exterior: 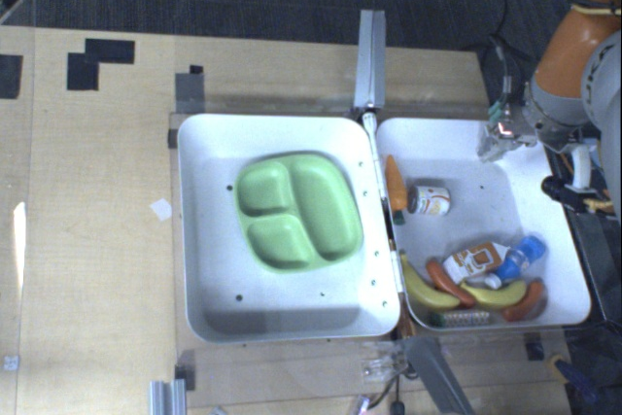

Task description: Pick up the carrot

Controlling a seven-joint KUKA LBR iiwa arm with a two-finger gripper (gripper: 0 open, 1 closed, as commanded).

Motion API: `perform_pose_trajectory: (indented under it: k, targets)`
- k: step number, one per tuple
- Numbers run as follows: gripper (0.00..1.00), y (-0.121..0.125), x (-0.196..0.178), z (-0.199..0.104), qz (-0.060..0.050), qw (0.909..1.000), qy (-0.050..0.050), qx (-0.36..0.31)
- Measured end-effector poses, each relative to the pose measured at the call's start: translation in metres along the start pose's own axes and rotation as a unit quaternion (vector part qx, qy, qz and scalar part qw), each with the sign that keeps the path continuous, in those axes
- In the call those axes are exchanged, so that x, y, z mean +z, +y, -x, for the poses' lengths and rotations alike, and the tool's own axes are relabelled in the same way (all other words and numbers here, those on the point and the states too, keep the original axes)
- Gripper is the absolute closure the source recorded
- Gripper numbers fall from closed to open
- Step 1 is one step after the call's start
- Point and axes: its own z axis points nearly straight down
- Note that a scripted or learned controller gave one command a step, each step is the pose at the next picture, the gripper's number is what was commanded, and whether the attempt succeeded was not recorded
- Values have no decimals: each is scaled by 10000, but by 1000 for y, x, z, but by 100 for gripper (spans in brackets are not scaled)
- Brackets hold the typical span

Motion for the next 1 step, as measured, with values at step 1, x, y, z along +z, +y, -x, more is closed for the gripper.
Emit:
perform_pose_trajectory:
  k: [1]
  targets:
    - [100, -3, 12, 1, -34, 9944, 20, -1055]
